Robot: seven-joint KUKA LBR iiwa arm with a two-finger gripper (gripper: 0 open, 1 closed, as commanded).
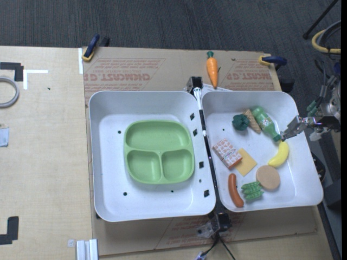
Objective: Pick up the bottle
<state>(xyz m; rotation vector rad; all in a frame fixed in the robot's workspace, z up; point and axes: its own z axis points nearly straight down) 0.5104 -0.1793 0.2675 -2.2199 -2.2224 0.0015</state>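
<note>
In the right bin (303, 194), green bottle (265, 122) with unreadable label, gripper (293, 128) just beside its cap, grip state indiscernible.

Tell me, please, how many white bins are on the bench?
2. The left bin holds a green divided tray. The right bin holds the green bottle and toy foods. Nothing suggests a hidden third.

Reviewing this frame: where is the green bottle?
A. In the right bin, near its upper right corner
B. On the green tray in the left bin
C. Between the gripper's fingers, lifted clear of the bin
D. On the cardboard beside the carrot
A: the bottle lies in the right bin, by the broccoli, above the banana.
</note>
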